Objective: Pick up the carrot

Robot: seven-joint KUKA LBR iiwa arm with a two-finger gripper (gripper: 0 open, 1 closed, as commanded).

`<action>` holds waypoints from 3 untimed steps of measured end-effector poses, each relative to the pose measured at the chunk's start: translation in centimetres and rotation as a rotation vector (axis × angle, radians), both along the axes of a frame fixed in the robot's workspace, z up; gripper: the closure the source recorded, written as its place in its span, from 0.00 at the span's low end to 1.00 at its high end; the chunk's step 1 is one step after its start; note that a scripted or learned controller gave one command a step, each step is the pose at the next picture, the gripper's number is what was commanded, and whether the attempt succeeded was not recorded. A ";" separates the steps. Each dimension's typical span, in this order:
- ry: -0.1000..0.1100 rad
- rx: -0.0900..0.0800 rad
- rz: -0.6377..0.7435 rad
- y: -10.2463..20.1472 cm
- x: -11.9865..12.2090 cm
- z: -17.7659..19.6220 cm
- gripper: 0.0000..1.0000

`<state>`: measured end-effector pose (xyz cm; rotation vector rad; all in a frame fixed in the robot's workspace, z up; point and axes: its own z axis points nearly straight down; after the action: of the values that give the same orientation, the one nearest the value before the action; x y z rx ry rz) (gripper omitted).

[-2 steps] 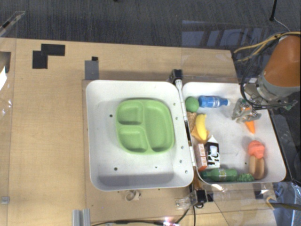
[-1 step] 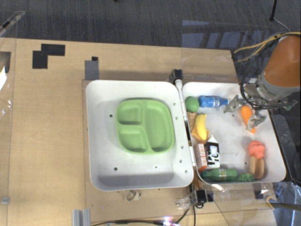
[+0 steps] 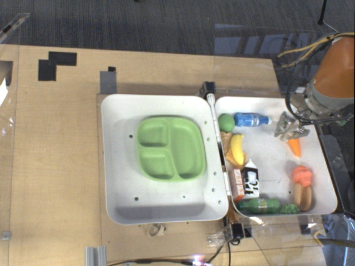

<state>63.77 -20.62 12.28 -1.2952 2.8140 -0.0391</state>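
Observation:
The carrot (image 3: 294, 147) is a small orange wedge lying in the right bin (image 3: 327, 165) near its far right side, with its tip pointing toward the front. My gripper (image 3: 292, 128) hangs directly over the carrot's upper end and hides that part. From this angle I cannot see whether the carrot is gripped or just lies beneath the gripper.
The right bin also holds a blue bottle (image 3: 250, 119), a green ball (image 3: 226, 122), a banana (image 3: 237, 148), a black-and-white carton (image 3: 250, 182), a cucumber (image 3: 259, 205), a salmon-coloured lump (image 3: 302, 175) and a sausage (image 3: 303, 197). A green divided plate (image 3: 169, 148) lies in the left bin (image 3: 119, 148).

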 end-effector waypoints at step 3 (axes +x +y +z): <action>0.023 -0.007 0.292 0.2 0.2 -2.8 0.00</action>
<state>64.01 -20.39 9.46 -1.7028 2.6125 -0.0236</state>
